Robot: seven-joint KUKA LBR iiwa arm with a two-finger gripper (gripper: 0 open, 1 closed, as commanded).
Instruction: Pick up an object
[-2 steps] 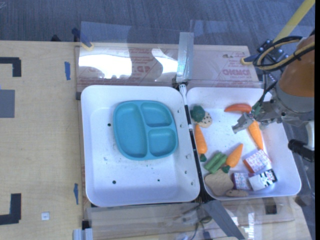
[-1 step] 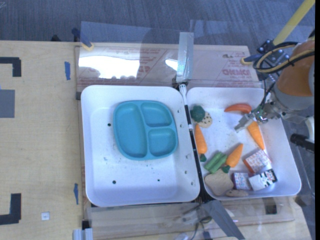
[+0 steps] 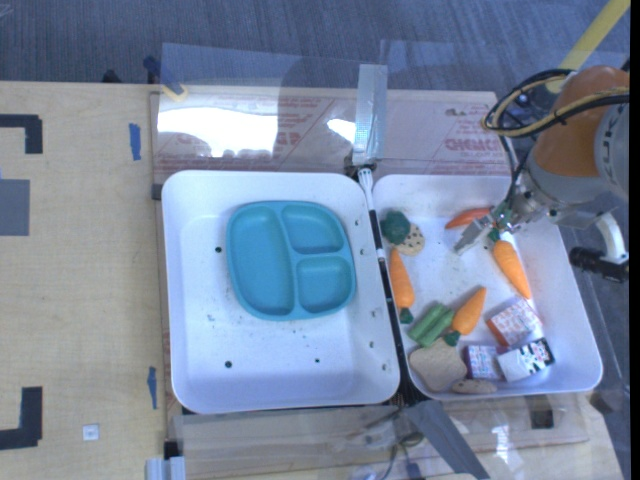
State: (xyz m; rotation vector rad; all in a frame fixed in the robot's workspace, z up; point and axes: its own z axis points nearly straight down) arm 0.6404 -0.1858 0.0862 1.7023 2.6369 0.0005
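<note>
1. Gripper [image 3: 492, 230] hung low over the right bin [image 3: 585, 313] - can't tell how it was set.
2. A carrot [image 3: 511, 266] lay at its 5 o'clock - touching or nearly.

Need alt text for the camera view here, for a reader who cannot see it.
The gripper is low in the right bin among toy carrots, cartons and other play food. The left bin holds a blue divided plate.
</note>
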